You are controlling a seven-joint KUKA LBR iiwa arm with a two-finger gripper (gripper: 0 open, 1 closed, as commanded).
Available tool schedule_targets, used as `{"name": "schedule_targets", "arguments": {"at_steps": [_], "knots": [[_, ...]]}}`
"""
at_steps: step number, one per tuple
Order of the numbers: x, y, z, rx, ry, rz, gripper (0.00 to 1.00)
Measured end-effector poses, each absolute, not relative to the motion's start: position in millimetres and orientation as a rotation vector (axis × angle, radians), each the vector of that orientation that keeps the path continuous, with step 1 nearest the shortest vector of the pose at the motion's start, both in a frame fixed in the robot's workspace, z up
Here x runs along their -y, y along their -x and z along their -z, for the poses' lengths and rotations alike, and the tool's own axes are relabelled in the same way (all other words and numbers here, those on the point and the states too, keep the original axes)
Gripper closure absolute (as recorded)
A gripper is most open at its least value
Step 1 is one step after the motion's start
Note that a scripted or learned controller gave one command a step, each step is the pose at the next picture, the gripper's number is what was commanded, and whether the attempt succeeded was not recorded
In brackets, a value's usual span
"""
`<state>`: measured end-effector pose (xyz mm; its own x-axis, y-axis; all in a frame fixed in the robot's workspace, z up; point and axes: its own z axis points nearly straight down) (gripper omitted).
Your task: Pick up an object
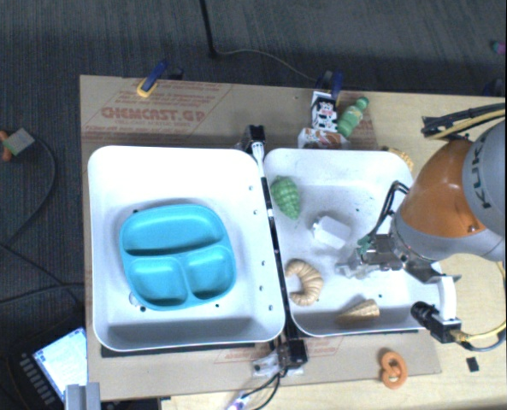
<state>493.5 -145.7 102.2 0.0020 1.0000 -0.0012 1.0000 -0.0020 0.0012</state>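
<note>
Camera view: the right bin (356, 165) holds 4 candidate objects. A white block (330, 231) lies near the bin's middle, a green ridged object (286, 197) sits by the left wall, a tan curled croissant-shaped piece (305, 281) is at the lower left, and a tan cone (359, 311) lies along the front wall. The gripper (356, 263) is low over the bin floor, just right of the white block and above the cone. Can't tell how far its fingers are spread or whether anything is between them; that part is blurred and dark. The arm (445, 203) covers the bin's right side. The left bin (108, 229) holds a blue divided tray (178, 254) with 3 compartments. An orange ring (393, 367) lies on the bench (484, 383) in front of the right bin.
</note>
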Motion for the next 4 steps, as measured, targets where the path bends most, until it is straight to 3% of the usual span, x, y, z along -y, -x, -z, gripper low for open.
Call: {"name": "schedule_targets", "arguments": {"at_steps": [1, 2, 3, 4], "knots": [[163.5, -565.1, -129.7, -2.221, -2.221, 0.001, 1.0], [224.9, -545.7, -210.0, -2.218, -2.22, 0.002, 1.0], [224.4, -545.5, -209.4, -2.22, -2.221, 0.002, 0.0], [208.5, -569.1, -102.2, -2.232, -2.225, -0.002, 0.0]]}}
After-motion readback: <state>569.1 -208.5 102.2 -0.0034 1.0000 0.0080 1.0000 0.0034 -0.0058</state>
